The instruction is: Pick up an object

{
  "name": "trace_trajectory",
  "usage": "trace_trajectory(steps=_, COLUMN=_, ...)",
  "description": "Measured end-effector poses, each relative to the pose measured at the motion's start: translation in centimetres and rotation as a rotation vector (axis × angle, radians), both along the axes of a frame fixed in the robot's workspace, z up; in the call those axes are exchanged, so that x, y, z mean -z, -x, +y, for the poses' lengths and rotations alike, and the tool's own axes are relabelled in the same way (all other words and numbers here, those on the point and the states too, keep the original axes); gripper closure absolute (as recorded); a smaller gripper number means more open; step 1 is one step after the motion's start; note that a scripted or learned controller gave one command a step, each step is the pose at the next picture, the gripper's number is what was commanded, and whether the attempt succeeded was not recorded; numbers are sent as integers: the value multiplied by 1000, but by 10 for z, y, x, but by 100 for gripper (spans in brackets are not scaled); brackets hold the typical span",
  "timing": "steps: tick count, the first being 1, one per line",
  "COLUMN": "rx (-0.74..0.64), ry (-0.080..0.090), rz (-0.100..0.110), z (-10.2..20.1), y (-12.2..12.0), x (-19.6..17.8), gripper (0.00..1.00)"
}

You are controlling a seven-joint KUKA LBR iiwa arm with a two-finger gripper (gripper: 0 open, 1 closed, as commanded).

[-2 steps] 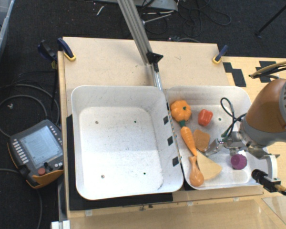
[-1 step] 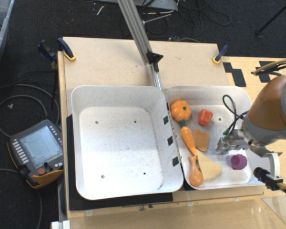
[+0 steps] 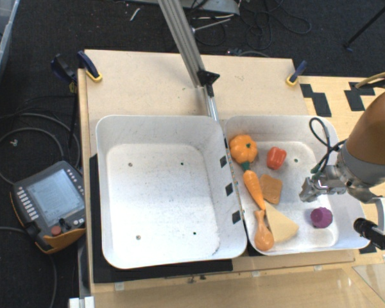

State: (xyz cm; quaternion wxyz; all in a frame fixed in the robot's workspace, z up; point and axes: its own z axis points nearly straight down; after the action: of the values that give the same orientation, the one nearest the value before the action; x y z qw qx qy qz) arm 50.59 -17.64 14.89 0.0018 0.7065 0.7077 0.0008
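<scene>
Arm is reaching in from the right, orange band above the wrist, wrist angling down over the right bin. Jaws are hanging low over the bin floor; cannot tell their state. Purple object is lying just below and right of the jaws, apart from them. Red pepper is sitting up-left of the jaws. Brown slice is lying just left, with carrot and pumpkin beyond it. Cheese wedge is resting down-left. Left bin is sitting well left on the desk.
</scene>
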Motion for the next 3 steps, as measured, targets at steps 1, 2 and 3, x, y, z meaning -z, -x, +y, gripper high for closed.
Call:
trace_trajectory(steps=1, rx=-2, ry=0, rz=-2, z=3, y=-3, x=-43, gripper=100)
trace_trajectory(steps=2, rx=-2, ry=1, rz=-2, z=3, y=-5, x=-83, gripper=100)
trace_trajectory(steps=3, rx=-7, ry=-2, rz=1, z=52, y=-22, x=-93, gripper=100)
